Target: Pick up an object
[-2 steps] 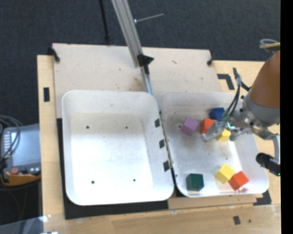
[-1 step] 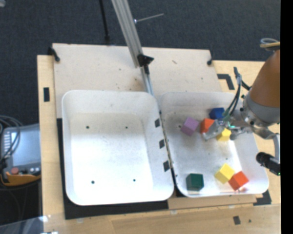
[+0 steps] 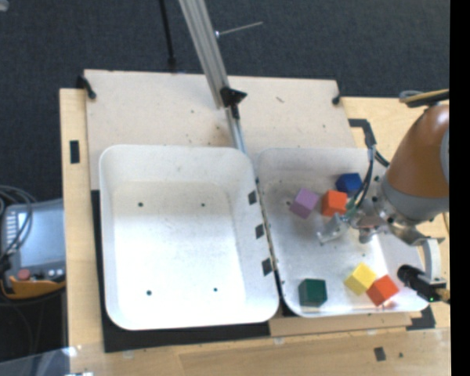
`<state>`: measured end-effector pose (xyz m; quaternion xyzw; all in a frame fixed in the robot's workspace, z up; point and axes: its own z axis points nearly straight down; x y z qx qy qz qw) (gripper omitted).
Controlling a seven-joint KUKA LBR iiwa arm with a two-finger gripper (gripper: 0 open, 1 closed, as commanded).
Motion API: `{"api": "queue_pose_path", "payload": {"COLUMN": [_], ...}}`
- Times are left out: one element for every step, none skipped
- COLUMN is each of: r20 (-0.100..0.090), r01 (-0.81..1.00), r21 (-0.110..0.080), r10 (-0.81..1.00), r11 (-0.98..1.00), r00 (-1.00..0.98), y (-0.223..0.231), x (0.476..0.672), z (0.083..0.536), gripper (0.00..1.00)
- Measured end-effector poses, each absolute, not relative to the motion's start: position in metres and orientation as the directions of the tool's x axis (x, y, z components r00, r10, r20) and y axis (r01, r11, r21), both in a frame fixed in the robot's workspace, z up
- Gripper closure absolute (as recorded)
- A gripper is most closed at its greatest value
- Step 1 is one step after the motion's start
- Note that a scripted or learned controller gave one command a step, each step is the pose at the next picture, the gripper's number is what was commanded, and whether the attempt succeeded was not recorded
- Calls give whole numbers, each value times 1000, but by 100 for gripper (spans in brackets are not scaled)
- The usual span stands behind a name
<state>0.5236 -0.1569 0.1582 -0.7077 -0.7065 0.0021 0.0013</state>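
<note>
Camera view: end effector (image 3: 334,229) low in right bin (image 3: 298,304), just below orange cube (image 3: 334,203), beside purple cube (image 3: 305,203); nothing seen between its prongs, spread cannot be told. Blue cube (image 3: 348,182) behind; yellow cube (image 3: 361,278), red cube (image 3: 384,289), green cube (image 3: 312,292) near front wall, likely scattered for random picks

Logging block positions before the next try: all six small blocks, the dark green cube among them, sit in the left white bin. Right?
Not quite: the camera view shows the dark green cube and the other small blocks in the right white bin, not the left white bin.
</note>
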Motion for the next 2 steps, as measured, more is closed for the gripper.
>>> {"api": "queue_pose_path", "payload": {"r20": [-1,-3], "r01": [1000,1000], "r21": [-5,2], "r10": [1000,1000], "r11": [-2,-3], "r00": [2,3], "y": [-160,-163], "x": [519,519], "z": [115,98], "gripper": [0,0]}}
